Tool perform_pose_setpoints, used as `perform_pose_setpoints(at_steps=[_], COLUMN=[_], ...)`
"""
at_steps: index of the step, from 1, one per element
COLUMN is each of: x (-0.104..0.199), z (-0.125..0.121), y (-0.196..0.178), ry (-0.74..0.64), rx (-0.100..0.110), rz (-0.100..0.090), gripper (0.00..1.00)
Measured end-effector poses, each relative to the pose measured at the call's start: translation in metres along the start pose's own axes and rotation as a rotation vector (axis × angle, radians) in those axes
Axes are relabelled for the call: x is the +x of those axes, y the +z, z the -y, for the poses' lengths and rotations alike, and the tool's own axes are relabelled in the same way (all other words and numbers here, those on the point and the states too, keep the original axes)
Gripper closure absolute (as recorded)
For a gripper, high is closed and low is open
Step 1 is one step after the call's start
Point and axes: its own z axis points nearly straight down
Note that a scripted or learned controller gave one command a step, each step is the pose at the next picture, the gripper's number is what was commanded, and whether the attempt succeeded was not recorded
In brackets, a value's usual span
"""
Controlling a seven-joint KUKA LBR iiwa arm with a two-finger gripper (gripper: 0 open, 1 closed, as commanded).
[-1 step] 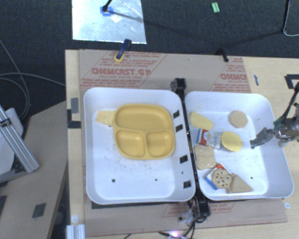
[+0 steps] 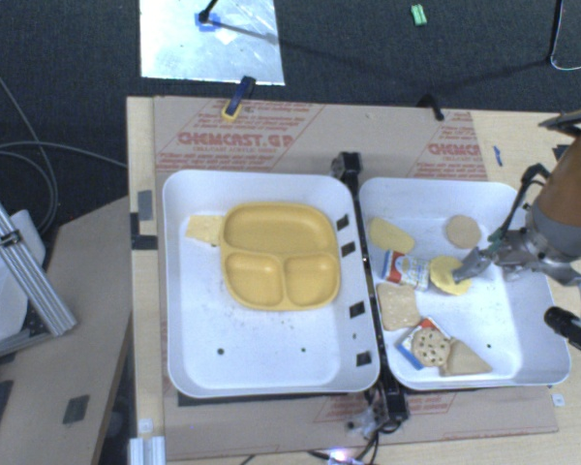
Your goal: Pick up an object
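Two shallow white bins sit side by side on the bench: the left bin [image 2: 189,356] carries a yellow divided plate [image 2: 276,255] with a pale yellow slab [image 2: 203,229] tucked at its left edge, while the right bin [image 2: 537,356] holds the loose toy food. There lie an oval yellow piece [image 2: 391,234], a round tan biscuit [image 2: 463,231], a small red-and-white packet [image 2: 403,268], a tan toast slice [image 2: 399,305], a spotted cracker [image 2: 427,346] and a tan wedge [image 2: 464,358]. The gripper [image 2: 468,270] reaches in from the right, low over a round yellow disc [image 2: 449,276], the likely pick since it lies apart from its neighbours. Whether the pincer is spread or closed on the disc I cannot tell.
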Motion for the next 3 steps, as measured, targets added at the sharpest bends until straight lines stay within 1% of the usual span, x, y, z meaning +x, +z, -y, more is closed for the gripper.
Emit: perform_pose_setpoints(at_steps=[1,2,3], x=[-0.009,-0.012,-0.012], z=[-0.084,-0.115,-0.115], y=[0.028,0.035,0.023], ry=[-0.001,0.0,-0.002], rx=[-0.011,-0.008,-0.01], rz=[0.004,0.002,0.005], gripper=[0.0,0.0,1.0])
